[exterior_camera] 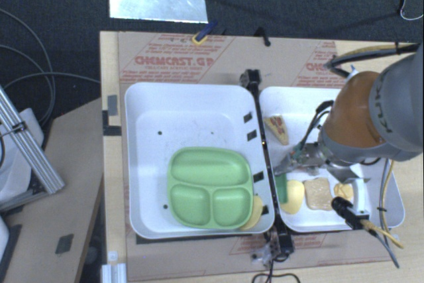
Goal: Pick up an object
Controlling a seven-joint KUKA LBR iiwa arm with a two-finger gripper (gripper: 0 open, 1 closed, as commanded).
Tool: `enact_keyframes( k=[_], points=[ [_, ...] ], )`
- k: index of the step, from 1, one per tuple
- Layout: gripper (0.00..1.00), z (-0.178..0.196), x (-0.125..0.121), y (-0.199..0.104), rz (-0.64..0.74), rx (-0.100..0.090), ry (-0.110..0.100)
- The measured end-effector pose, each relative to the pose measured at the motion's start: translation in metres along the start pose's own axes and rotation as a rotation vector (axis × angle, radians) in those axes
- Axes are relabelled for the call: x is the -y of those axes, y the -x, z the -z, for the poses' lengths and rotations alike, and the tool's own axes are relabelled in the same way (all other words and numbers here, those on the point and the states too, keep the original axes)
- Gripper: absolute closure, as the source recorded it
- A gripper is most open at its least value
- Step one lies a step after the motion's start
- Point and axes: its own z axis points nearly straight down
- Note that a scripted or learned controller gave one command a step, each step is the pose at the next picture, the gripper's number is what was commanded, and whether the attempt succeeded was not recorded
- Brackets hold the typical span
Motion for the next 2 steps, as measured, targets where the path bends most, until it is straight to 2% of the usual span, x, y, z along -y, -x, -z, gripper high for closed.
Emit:
enact_keyframes(
  k=[1,2],
  points=[
    [0.00,0.052,-0.051,0.091,-0.007,0.009,0.010],
    [0.00,-0.001,-0.130,0.104,0.003,0.005,0.010]
  ],
)
